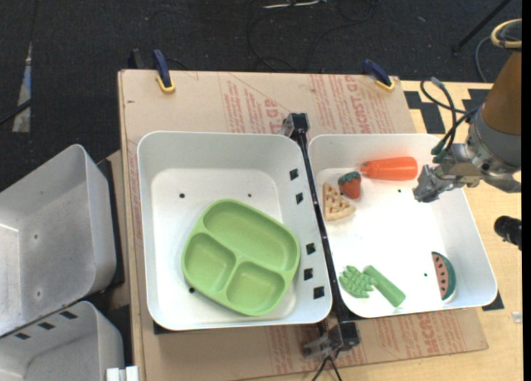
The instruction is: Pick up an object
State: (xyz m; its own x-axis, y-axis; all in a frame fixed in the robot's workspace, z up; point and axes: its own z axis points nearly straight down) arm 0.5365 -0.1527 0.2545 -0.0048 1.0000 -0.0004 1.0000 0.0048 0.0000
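The right bin [406, 238] holds an orange carrot [389, 168] at the back, a small red strawberry [350, 183] beside it, a tan waffle piece [336, 202], a green leafy vegetable toy [371, 283] at the front and a watermelon slice [444, 275] at the front right. My gripper [429, 186] hangs over the bin's back right part, just right of the carrot's tip. Nothing shows between its fingers.
The left bin [158, 205] holds a green divided plate [240, 256]. Both bins sit on a cardboard sheet [249, 97] held by clamps. Two more white tubs [50, 230] stand off the bench at the left. Cables run behind the arm.
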